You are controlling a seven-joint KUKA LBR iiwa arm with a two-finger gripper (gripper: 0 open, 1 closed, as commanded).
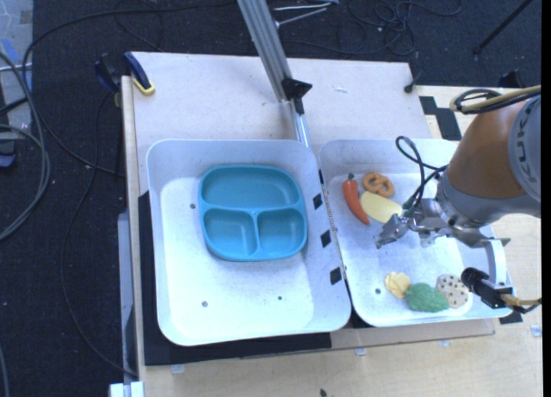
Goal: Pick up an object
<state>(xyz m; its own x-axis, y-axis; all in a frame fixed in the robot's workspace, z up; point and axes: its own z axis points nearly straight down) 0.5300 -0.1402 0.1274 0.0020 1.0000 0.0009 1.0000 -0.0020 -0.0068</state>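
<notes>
Gripper (389, 233) hangs low in the right bin (482, 322), nothing between its fingers; their gap I cannot tell. The banana (380, 207) lies just up-left, the carrot (354, 200) beside it.

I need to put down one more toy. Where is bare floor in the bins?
Left bin: bare below and left of the blue tray. Right bin: crowded around the carrot, pretzel and claw.
</notes>
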